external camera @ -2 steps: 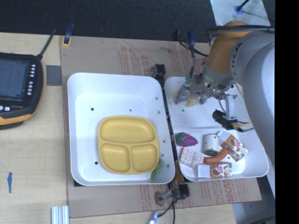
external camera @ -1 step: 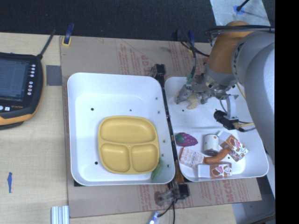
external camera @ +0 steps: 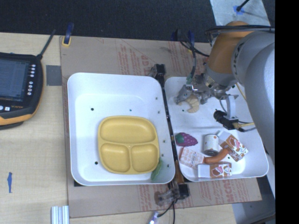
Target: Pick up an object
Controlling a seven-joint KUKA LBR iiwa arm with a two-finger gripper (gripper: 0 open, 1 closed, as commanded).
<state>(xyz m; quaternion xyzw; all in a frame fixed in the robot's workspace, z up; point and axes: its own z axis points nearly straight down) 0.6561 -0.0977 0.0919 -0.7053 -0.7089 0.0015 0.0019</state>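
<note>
— Where's the arm (external camera: 243, 64) now?

— Over the far end of the right bin (external camera: 254, 174). The end effector (external camera: 189, 97) sits low there, right above a small pale, tan lump (external camera: 192, 106) near the far left corner of that bin. I can't say what the lump is.

— Has it got hold of it?

— I can't tell. The lump pokes out just under the metal parts, but nothing shows it pinched between anything, and whether the end effector is clenched or released is lost in the clutter of cables and brackets.

— What could go wrong?

— My guess: the lump lies close to the bin's left wall, so a grab could nudge it against the wall or skid it away instead of catching it. It's small and rounded too, so it might squirt out as the grip closes. The dangling black cable (external camera: 226, 118) beside it could also snag.

— Which way does the lump lie?

— Hard to judge. What shows is short and stubby, maybe a little longer from upper left to lower right, with no clear pointed end.

— And the other stuff?

— Well apart, at the near end of the same bin: a purple bunch of grapes (external camera: 186, 138), a small can (external camera: 210, 143), a sausage (external camera: 217, 157) and some cartons. The left bin (external camera: 79, 125) holds a yellow divided tray (external camera: 128, 143), with something green (external camera: 156, 171) at its corner.
</note>
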